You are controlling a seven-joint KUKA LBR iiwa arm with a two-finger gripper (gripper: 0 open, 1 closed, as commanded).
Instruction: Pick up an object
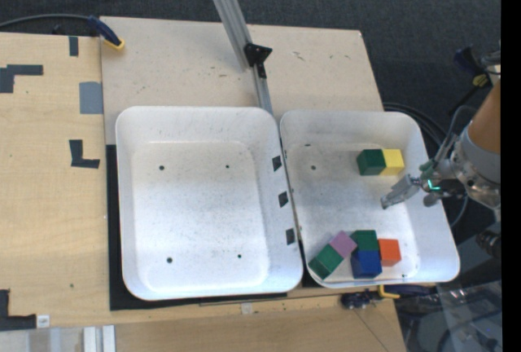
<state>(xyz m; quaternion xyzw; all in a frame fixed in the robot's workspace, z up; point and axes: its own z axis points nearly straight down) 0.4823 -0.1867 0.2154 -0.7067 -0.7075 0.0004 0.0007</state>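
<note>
Pincer [404, 194] sat low over the right bin [326, 130], near its right wall, arm coming in from the right edge. Couldn't tell if it was released or clenched; too small and blurred at the tip. Nothing visible between the tips, so I'd call it empty.

Candidates, all in the right bin:
- green block [370, 162] and yellow block [393, 160], touching side by side, upper right, just up-left of the pincer.
- cluster at the bottom: pink block [343, 244], a 2nd green block [326, 261], blue block [366, 262], orange block [389, 251], w/ a dark green one [364, 239] behind the blue. Packed tight, most touching.

Left bin [195, 122] had no blocks in it.

My read: you were in the approach phase, no pick yet. Nearest target was the yellow/green pair. For a clean grab you needed to:
- go for yellow, its right face looked free.
- orient the pincer so it straddled yellow front/back, not along the seam w/ green, else you'd have wedged or shoved both.
- watch the bin wall, little clearance on that side.
- skip the bottom cluster; no gaps for the tips, likely a push not a grip.

Orange was the fallback: outer corner of the pile, right side looked exposed.
</note>
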